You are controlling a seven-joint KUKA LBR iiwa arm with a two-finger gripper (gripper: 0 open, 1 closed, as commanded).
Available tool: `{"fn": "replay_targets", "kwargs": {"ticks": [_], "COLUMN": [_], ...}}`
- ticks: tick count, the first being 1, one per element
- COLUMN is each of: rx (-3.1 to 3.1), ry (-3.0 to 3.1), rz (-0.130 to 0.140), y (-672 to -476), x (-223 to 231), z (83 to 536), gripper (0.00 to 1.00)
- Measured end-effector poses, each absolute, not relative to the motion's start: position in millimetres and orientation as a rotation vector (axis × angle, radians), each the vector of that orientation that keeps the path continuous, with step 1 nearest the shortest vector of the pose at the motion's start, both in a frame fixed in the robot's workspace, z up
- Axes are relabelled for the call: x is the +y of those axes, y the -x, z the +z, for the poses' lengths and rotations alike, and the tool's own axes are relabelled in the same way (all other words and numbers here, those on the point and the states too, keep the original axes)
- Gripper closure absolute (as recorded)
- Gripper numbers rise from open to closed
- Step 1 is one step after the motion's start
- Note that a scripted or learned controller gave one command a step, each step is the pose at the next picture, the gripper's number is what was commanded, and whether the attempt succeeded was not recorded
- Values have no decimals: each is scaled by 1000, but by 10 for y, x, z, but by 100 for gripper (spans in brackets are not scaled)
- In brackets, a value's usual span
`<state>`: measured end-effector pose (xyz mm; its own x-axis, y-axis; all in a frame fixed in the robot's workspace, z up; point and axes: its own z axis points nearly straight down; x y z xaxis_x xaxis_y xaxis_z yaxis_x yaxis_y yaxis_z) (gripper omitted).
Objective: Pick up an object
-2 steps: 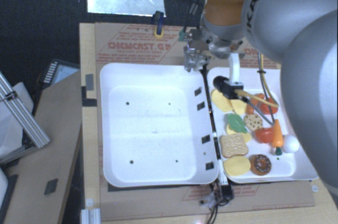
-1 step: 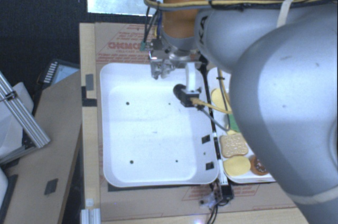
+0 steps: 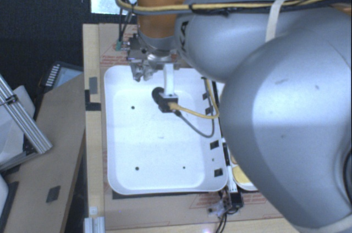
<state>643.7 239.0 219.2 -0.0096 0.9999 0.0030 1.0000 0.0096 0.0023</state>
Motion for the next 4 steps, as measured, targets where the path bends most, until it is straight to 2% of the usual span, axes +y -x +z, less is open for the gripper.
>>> {"fn": "replay_targets", "kwargs": {"ticks": [1, 2, 3, 4], "rx": [-2222, -2228, -2224, -2227], "ry": [2226, 2214, 2224, 2212], "rz": [-5, 1, -9, 4], "y": [-6587, -6679, -6696, -6518], "x": [1703, 2213, 1915, 2357], "z": [2648, 2030, 2873, 2265], "gripper": [100, 100, 100, 100]}}
